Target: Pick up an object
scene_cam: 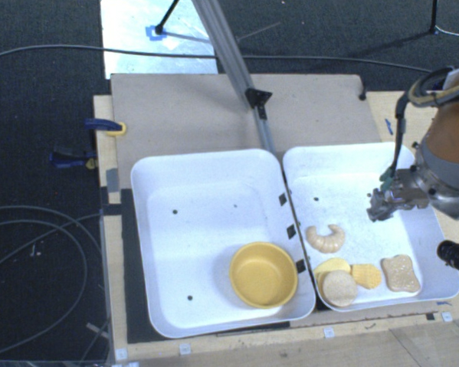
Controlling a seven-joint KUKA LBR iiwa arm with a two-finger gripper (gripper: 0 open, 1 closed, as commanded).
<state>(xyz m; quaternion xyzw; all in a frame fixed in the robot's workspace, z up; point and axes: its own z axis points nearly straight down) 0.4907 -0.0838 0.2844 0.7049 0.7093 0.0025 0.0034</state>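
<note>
Yellow bowl (263, 274) sits at 6 o'clock in left bin (162, 221); arm enters from 3 o'clock, gripper (384, 206) hovering over right bin (344, 165), jaw state unclear.

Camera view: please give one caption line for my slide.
Gripper above the right bin, near a croissant; yellow bowl in the left bin.

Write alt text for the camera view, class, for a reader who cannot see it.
A robot arm reaches in from the right, its hand over the right white bin, which holds a croissant, a slice of toast and some round biscuits near its front edge. The left white bin holds a yellow bowl.
</note>
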